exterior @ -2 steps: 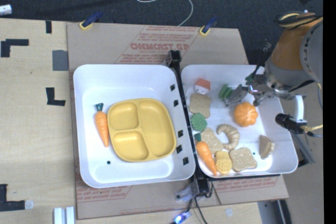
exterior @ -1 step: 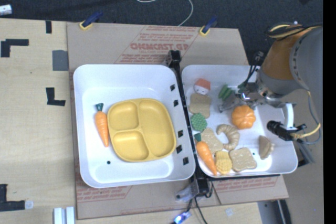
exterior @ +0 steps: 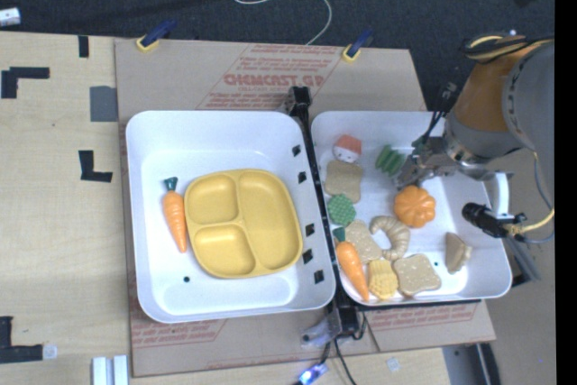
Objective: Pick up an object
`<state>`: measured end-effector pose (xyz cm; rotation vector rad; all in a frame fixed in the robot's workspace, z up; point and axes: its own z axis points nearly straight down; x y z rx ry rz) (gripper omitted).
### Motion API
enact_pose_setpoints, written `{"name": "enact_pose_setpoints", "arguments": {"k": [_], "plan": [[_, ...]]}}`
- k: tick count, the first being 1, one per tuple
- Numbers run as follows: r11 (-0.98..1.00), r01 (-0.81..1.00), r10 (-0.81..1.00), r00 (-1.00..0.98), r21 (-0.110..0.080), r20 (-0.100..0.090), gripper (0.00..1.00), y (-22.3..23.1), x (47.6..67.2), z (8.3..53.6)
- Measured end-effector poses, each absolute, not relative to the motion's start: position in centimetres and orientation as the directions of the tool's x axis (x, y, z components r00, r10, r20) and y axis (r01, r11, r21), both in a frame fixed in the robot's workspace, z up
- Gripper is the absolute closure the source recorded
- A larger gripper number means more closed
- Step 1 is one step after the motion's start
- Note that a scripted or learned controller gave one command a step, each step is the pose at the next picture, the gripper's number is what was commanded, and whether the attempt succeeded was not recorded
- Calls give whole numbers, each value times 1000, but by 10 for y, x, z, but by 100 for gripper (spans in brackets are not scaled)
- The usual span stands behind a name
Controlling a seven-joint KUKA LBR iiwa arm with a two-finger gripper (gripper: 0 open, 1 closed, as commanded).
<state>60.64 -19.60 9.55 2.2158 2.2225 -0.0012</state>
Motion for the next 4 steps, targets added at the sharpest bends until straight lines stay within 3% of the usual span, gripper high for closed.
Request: {"name": "enact_pose_setpoints", "arguments": {"k": [2, 3, 4], "plan": [[2, 1000, 1000, -2, 4, -1, 100, -186, 604, 216], [1, 1000, 1000, -1, 1, 0, 100, -186, 604, 225], [4, 1000, 1000, -4, -2, 0, 100, -130, 597, 214]]}}
